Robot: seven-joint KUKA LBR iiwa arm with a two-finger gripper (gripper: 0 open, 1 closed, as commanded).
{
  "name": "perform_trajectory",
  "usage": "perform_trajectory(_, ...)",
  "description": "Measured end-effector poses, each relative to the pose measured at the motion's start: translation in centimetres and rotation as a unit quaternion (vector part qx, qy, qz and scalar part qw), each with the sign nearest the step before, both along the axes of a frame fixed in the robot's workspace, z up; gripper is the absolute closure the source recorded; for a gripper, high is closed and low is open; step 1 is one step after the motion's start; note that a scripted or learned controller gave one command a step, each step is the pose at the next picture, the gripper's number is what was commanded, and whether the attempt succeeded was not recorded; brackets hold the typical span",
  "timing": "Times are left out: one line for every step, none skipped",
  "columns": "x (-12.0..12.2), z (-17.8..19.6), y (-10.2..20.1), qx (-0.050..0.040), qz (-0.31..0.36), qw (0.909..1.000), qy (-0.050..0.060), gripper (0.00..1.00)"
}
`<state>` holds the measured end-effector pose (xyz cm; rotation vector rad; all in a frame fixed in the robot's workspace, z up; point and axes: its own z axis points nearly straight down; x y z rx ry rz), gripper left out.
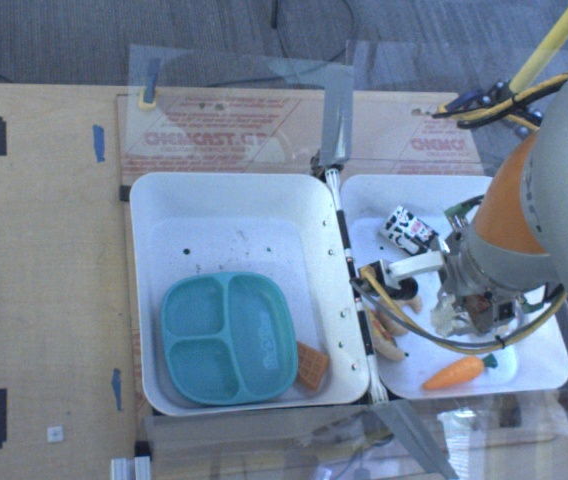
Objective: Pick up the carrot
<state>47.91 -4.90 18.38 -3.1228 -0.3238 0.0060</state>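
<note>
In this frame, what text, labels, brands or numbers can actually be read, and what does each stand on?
No text reads with certainty.
Red print, left cardboard sheet behind the bins: large mirrored or inverted letters, too blurred to quote.
Red print, right cardboard sheet: partly cut off, unreadable.
Black-and-white toy in the right bin: a pattern, no letters.
Teal plate, carrot: no markings.

The counter [44, 268] is bare light wood carrying two shallow white bins side by side. The left bin [234, 193] touches the right bin [549, 368] along their shared edge. Flattened cardboard [214, 133] lies just behind the left bin.
</note>
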Motion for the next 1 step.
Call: perform_trajectory(-0.1, -3.27, -4.59, 0.0009, -0.004, 1.0, 0.001, 1.0)
